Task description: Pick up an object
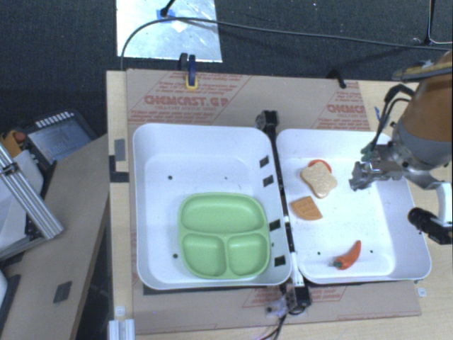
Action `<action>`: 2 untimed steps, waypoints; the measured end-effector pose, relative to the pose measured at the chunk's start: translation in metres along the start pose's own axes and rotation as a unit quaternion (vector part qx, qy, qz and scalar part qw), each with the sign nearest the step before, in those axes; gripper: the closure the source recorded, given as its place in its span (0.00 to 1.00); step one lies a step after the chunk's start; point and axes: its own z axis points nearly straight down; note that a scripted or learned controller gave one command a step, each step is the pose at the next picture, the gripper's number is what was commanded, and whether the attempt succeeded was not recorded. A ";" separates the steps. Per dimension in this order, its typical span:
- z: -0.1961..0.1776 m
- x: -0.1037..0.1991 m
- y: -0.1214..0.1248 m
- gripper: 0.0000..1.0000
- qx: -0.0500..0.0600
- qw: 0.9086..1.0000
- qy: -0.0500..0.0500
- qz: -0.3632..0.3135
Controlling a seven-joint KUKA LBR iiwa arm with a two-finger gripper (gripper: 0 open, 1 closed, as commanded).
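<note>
Nearest the camera, at the bench's front edge, a cable clump (pixel 290 302) sits just below the seam where the two bins meet. Taking that seam as the landmark: the left bin (pixel 152 154) lies to its left and carries a green tray (pixel 223 234) with three compartments, set in the bin's front half and close to the seam. The right bin (pixel 403 261) lies to the seam's right. A chilli (pixel 348 255), red-orange with a darker stem end, lies toward the front of that bin, well apart from the seam. An orange wedge (pixel 306 208) rests near the seam, about mid-depth. Just behind it, touching or nearly so, is a pale bread slice (pixel 319 180), with a red piece (pixel 320 165) showing at its far edge, partly covered by the slice.

The gripper (pixel 359 177) hangs over the right bin, farther from the seam than the bread slice and just beside it, apart from it. The arm (pixel 430 119) enters from the right, its orange band above the grey wrist. How far the jaws stand apart I cannot tell at this angle; nothing is seen between them.

A clamp (pixel 190 71) sits at the board's far edge, behind the left bin
</note>
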 end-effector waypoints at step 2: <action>0.005 0.090 0.002 1.00 0.001 1.000 0.001 0.000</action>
